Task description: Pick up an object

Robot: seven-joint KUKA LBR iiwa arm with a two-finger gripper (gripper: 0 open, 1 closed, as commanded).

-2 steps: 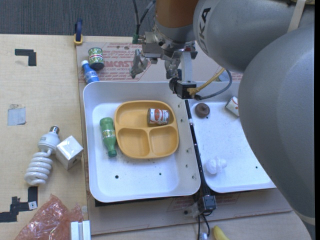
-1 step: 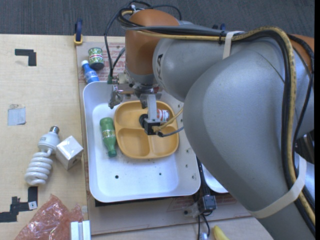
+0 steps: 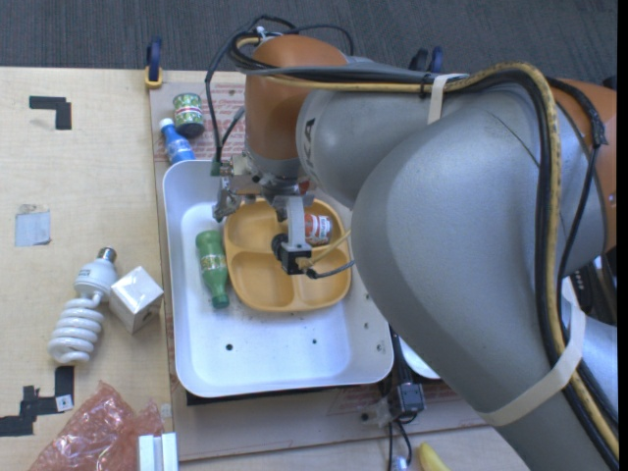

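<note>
A grasp here could easily fail. The likely targets crowd together in the white bin [image 3: 275, 353]: a green bottle [image 3: 211, 268] lies against the left edge of a yellow divided plate [image 3: 257, 281], and a small red-and-white can [image 3: 318, 229] rests in the plate's right compartment. Closing on the plate's smooth rim could slip or tip the plate and set the can rolling, and the round bottle could squirt sideways. The end effector [image 3: 263, 192] hangs low over the plate's back rim. The wrist hides it, so it cannot be told whether it is open or closed, or has hold of anything. The grey arm reaches in from the right, its bulk covering the bin's right side, wrist pointing down, orange band [image 3: 280, 86] above.
</note>
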